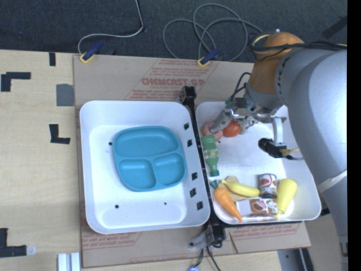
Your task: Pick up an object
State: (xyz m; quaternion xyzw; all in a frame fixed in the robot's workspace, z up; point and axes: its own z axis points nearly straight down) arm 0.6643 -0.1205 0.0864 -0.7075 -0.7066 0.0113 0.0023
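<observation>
My gripper [230, 122] hangs low over the far left corner of the right bin [299, 168], directly over a small red round object [232, 130]. A pale pink item [207, 129] lies just to the left of it, against the bin wall. Below them a green bottle [211, 153] lies along the left wall. Near the bin's front lie a banana [242, 188], a carrot [227, 202], a small can [268, 183], a yellow fruit [286, 192] and a flat brown packet [258, 206].
The left bin [93, 151] holds a blue divided plate [149, 157]. The grey arm [316, 106] covers the right side of the right bin. A black part [272, 147] juts from the arm over the bin's middle. Cables lie beyond the bins.
</observation>
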